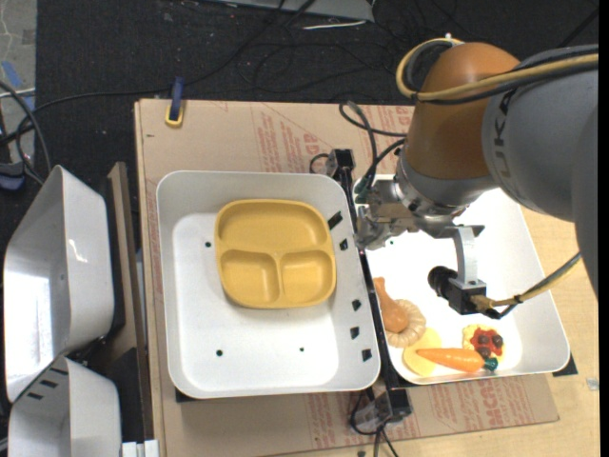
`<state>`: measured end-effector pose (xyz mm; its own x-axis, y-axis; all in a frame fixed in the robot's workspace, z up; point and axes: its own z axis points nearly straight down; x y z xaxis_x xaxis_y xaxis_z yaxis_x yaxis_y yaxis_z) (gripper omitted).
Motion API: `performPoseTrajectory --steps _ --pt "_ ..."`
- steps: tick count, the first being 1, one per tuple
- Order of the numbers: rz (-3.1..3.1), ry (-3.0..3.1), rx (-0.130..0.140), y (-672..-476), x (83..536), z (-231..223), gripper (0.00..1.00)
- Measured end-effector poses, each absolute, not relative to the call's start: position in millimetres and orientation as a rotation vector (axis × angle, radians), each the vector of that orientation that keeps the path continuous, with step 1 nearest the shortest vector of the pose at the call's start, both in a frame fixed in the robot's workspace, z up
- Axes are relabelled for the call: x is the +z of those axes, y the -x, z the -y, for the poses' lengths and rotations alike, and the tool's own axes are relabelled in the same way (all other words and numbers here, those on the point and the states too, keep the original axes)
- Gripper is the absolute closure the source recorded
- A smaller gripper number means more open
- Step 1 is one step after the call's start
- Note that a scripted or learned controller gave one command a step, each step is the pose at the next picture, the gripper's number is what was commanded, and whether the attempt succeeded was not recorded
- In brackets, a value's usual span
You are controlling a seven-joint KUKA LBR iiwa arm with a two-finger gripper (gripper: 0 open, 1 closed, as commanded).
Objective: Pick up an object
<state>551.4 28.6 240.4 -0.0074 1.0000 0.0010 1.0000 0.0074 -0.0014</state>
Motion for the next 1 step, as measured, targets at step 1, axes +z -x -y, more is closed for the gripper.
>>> performPoseTrajectory --steps 1 --pt "2.231 2.21 -0.001 -539.1 244.6 -83.9 1.0"
